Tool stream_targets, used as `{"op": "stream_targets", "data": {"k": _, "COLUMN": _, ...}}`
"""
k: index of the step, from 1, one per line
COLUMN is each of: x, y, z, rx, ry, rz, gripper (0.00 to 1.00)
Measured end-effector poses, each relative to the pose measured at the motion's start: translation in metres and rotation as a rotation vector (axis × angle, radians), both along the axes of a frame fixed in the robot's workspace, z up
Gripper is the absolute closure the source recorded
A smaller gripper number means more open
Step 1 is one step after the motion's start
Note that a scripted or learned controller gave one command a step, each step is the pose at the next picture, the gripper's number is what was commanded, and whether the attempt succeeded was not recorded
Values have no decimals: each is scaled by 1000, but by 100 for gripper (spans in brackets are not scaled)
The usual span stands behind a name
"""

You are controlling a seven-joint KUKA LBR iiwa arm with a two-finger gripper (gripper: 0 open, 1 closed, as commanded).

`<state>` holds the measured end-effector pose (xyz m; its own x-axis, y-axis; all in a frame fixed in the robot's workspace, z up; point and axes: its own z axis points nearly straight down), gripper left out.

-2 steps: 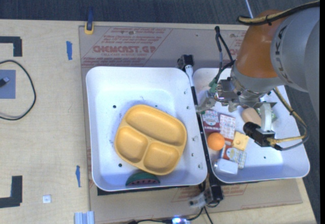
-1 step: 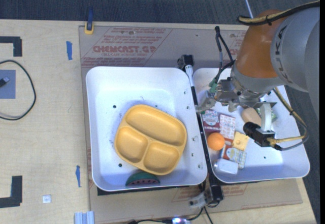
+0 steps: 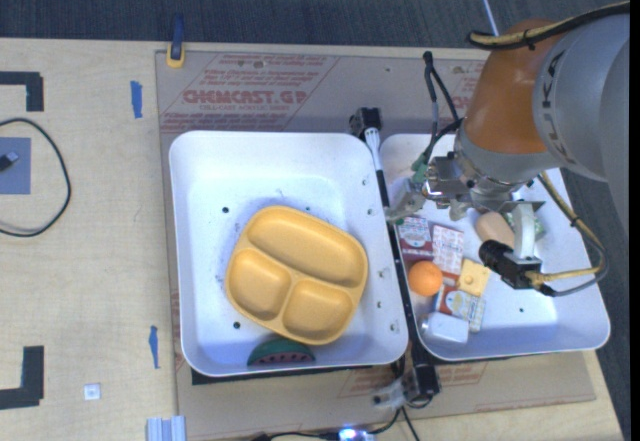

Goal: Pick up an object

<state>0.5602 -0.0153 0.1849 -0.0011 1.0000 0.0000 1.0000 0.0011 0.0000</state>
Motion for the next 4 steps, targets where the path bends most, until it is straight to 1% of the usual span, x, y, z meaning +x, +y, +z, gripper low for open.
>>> {"op": "stream_targets", "data": {"k": 1, "x": 0, "y": 0, "z": 0, "rx": 0, "ry": 0, "rz": 0, "gripper": 0}}
{"op": "stream_targets", "data": {"k": 2, "x": 0, "y": -37, "z": -47, "rx": 0, "ry": -2, "rz": 0, "gripper": 0}}
{"op": "stream_targets", "data": {"k": 3, "x": -41, "y": -77, "z": -96, "rx": 2, "ry": -9, "rz": 0, "gripper": 0}}
{"op": "stream_targets", "data": {"k": 4, "x": -40, "y": -84, "z": -83, "rx": -13, "ry": -20, "rz": -7, "gripper": 100}}
